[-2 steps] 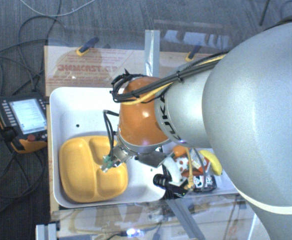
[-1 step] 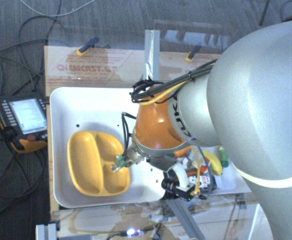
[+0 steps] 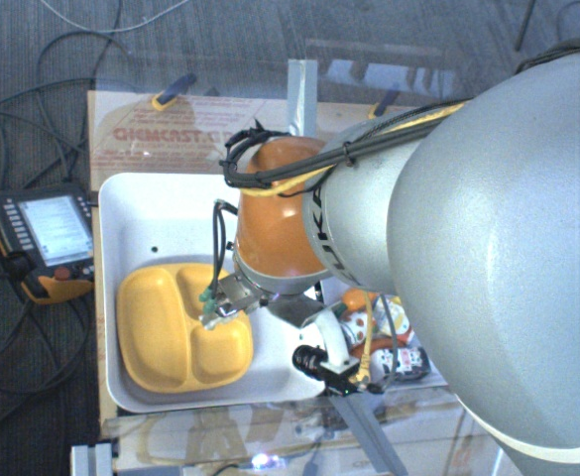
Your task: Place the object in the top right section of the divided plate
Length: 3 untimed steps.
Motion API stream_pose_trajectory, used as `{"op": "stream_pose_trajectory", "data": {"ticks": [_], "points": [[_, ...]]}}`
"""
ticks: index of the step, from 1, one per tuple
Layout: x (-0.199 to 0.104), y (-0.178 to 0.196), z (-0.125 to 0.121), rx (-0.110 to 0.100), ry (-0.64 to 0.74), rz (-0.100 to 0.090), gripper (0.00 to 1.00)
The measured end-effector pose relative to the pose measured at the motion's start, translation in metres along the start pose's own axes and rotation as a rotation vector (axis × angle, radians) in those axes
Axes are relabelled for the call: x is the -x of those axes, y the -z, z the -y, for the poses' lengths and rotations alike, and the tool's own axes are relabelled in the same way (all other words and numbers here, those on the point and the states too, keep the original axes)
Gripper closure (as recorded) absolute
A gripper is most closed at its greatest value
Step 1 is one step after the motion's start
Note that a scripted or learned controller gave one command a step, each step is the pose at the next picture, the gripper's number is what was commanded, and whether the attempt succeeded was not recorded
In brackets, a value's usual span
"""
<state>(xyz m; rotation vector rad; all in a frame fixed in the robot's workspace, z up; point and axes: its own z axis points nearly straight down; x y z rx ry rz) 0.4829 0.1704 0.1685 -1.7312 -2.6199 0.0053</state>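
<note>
Yellow divided plate (image 3: 175, 340) sits in left bin (image 3: 131, 206), toward its near-left corner. Gripper (image 3: 213, 308) hangs over plate's right edge, w/ a small green-tinted object (image 3: 208, 295) at its tip; jaw state can't be told. Object prob. light & small, so pinch across its middle.

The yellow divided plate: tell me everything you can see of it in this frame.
The yellow divided plate is a rounded, glossy piece that looks like moulded plastic, split by raised ridges into sections, three of them visible. It lies flat on the floor of the left white bin, in the bin's lower-left part, close to its left and lower walls. Its right-hand upper edge is partly covered by the arm's wrist, and the gripper is over that edge. The visible sections hold nothing I can make out.
</note>
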Motion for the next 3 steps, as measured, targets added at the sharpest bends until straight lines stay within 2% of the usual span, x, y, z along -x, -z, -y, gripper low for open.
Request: {"op": "stream_pose_trajectory", "data": {"ticks": [1,2,3], "points": [[-0.011,-0.05,-0.011,0.017,-0.174,0.0,1.0],[0.098,0.015,-0.042,0.0,-0.285,0.004,1.0],[0.093,0.03,-0.013,-0.001,-0.427,0.001,1.0]]}}
